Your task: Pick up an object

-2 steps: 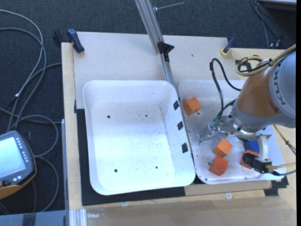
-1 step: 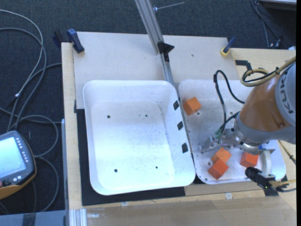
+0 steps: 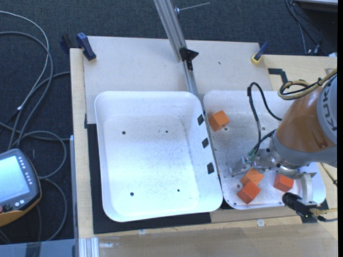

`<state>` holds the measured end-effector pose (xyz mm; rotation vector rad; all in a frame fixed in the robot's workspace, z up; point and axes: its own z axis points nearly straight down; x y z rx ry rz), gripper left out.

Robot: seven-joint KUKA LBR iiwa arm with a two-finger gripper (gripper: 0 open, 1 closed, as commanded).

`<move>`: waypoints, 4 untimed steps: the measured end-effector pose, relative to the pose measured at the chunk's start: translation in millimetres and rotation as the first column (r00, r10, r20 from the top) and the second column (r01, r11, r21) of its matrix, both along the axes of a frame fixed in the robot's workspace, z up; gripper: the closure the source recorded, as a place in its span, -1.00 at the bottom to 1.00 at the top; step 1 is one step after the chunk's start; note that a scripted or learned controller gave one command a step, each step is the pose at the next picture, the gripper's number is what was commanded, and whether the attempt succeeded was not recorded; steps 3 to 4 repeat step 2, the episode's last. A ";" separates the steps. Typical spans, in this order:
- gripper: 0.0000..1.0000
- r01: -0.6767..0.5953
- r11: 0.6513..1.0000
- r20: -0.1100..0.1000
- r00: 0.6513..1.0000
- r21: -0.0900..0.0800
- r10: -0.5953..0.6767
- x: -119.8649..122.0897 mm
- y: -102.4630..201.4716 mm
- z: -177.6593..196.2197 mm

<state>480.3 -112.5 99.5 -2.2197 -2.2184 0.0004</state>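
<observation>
Several orange blocks lie in the right bin (image 3: 236,103). One block (image 3: 218,120) sits alone near the bin's upper left. Two more blocks (image 3: 254,176) (image 3: 248,193) huddle together near the front rim, and another block (image 3: 283,183) lies to their right, partly under the arm. My gripper (image 3: 247,166) is low in the right bin, just above and touching the upper block of the pair. The arm's grey wrist and orange band (image 3: 303,127) hide the bin's right side.
The left bin (image 3: 144,154) sits beside the right one, with black clips (image 3: 204,142) along their shared rim. A slanted metal pole (image 3: 174,31) comes down from the top. A black cable (image 3: 257,108) loops over the right bin. A teach pendant (image 3: 16,183) lies far left.
</observation>
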 end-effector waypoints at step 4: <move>-1.00 -0.001 1.000 0.007 1.000 -0.004 0.001 1.2 -31.4 115.9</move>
